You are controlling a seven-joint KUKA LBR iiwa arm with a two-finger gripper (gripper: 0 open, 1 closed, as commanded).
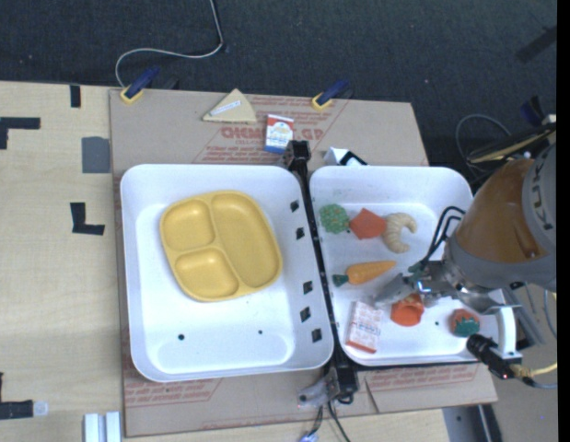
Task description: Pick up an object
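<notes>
Over the right bin (455, 184), the gripper (401, 289) is being held low among the small toys – how its hand stands cannot be told.

No object is being seen in its grasp; an orange carrot (370, 271) is lying just beside it and a red-orange piece (407, 313) is lying right under it. Because these toys and a white packet (364, 327) are being crowded together, a closing could be missing – or only pushing one aside. The yellow tray (220, 244) is resting in the left bin (142, 247).

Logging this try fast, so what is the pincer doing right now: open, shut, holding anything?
Pincer: low in the right bin, just above the small red-orange piece; open or shut cannot be told, and no grasp shows.
</notes>
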